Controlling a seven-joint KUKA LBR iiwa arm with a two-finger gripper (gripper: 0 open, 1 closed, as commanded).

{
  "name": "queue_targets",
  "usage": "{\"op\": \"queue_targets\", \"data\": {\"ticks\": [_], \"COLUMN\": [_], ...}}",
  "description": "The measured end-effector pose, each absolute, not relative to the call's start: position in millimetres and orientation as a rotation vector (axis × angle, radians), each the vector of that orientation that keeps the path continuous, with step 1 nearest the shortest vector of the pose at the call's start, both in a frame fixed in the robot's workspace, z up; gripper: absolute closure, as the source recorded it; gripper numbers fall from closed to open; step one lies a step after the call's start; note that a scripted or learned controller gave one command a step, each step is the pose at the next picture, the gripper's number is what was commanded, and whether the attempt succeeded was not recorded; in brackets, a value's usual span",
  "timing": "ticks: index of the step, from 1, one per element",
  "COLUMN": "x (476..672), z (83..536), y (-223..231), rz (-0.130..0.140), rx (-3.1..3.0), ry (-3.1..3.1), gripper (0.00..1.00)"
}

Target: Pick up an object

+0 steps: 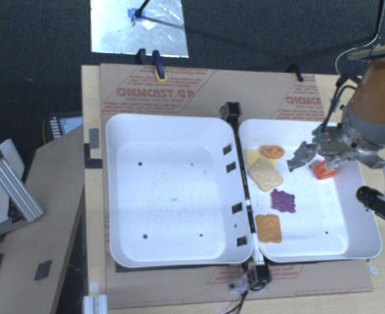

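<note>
My gripper (296, 160) hangs over the right bin (356, 241), in its upper middle part, reaching in from the right. A red-orange object (324, 171) lies just right of the gripper, partly under the wrist. To the gripper's left lie an orange round piece (272, 152), a small yellow piece (252, 157) and a cream piece (265, 174). Below them sit a purple piece (283, 201) and an orange-brown square piece (268, 228). Nothing shows between the gripper and these pieces.
The left bin (124, 241) stands beside the right one, with a black clip strip (239, 175) along their shared wall. The arm's orange band (384, 90) rises at the right. A metal sheet (139, 18) lies beyond the bench.
</note>
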State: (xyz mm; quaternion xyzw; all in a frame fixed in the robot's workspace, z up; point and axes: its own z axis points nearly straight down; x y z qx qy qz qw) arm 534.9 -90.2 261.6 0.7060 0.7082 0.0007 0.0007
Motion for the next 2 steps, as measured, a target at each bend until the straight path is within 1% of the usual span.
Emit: {"op": "queue_targets", "data": {"ticks": [1,2], "x": [535.7,533.9], "z": [273,298], "y": [-90,-5], "rz": [0.005,0.01], "rx": [2.214,2.206], "ry": [2.224,2.235], "gripper": [1.0,1.0]}}
